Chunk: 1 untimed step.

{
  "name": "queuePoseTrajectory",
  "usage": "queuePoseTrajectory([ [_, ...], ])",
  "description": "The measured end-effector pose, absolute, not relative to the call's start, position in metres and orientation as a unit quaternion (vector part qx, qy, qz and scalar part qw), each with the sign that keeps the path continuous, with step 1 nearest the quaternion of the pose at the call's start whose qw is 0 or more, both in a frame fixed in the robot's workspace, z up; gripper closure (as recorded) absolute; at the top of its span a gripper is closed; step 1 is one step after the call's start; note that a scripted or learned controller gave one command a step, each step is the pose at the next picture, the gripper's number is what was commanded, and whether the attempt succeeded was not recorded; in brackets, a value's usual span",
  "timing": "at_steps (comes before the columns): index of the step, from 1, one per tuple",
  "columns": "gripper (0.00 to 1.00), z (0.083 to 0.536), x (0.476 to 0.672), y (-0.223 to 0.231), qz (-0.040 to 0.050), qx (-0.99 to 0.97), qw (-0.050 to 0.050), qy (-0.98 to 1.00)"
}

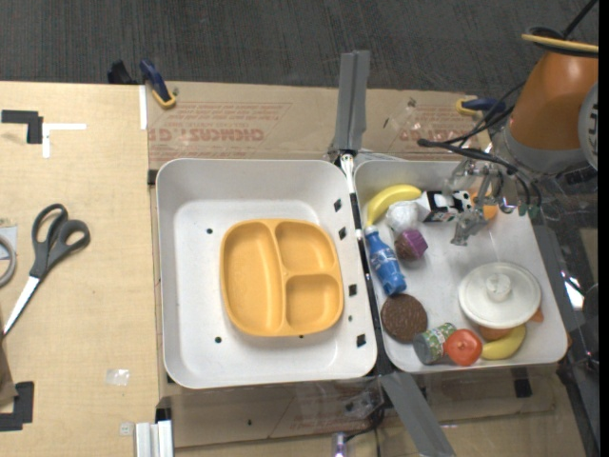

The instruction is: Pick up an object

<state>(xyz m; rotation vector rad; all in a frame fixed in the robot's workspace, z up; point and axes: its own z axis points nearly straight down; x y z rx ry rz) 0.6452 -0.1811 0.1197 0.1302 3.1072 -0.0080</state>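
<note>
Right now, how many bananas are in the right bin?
2: one banana at the bin's far left corner, another banana at the near right edge beside the tomato. Others could hide under the arm.

The grey arm with its orange band [561,103] comes in from the far right, metal two-finger hand [468,228] pointing down, wrist cables trailing.

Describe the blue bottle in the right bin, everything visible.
The blue bottle looks like plastic, with a white cap and a pale label band. It lies on its side along the left wall of the right bin, cap toward the banana. A purple ball sits beside it, apparently touching; a brown disc lies just beyond its base.
</note>
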Motion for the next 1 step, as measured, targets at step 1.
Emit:
queuePoseTrajectory([
  [1,0.0,0.1101,0.6572,-0.1218,-0.003,0.043,0.018,0.999],
])
